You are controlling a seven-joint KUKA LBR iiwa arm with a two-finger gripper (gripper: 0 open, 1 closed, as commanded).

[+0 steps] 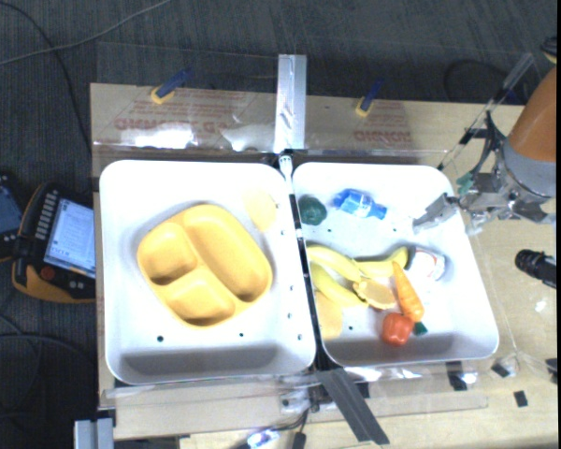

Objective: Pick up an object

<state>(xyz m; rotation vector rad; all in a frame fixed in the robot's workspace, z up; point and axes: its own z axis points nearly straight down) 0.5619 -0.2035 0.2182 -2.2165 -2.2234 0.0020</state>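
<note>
1. The jaws (437, 213) are seen at the right bin's (477, 330) upper right rim; whether they are released or clenched cannot be told.
2. Nothing is seen between them, so a pick is judged not yet made.
3. Candidates lie below-left: a banana (355, 267), a carrot (408, 295) and a blue object (357, 203) (all loosely heaped).
4. A yellow tray (204, 263) is held in the left bin (122, 344).
5. Both bins are carried on a table (514, 279) above dark carpet (75, 26).
</note>
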